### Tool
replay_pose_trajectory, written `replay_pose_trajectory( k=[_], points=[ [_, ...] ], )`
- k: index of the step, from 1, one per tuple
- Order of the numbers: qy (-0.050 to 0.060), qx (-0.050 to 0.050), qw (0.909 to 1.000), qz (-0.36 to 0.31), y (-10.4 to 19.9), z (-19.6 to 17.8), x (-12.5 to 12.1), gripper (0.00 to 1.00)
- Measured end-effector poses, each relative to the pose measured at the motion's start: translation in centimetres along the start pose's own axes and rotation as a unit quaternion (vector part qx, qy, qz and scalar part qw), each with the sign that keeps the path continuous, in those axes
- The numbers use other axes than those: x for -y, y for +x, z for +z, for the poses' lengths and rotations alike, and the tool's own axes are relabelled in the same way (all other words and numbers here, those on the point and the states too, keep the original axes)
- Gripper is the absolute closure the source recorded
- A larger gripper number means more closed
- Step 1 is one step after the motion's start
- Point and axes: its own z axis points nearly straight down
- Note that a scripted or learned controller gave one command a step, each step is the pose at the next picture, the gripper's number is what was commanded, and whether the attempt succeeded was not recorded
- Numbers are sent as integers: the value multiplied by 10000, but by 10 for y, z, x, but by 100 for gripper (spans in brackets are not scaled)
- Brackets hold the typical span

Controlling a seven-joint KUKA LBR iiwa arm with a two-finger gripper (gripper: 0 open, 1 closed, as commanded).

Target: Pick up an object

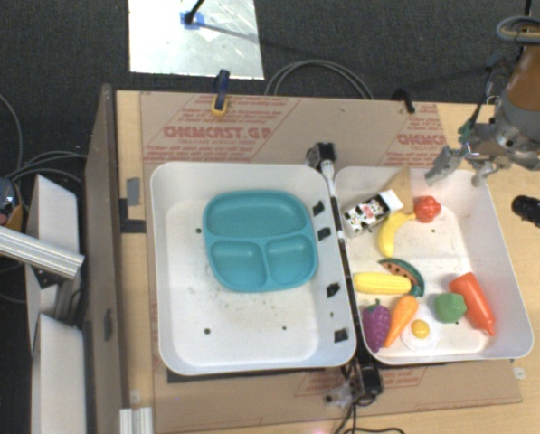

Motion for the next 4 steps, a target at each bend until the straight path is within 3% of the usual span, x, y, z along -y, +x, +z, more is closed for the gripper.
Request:
replay_pose_trajectory(
  k=[1,2,3,4],
  points=[
    [-50,9,10000,5,28,104,31,0],
    [9,3,10000,-26,84,127,31,0],
    [68,35,10000,14,75,117,35,100],
    [-41,-16,10000,-35,139,21,40,100]
  ],
)
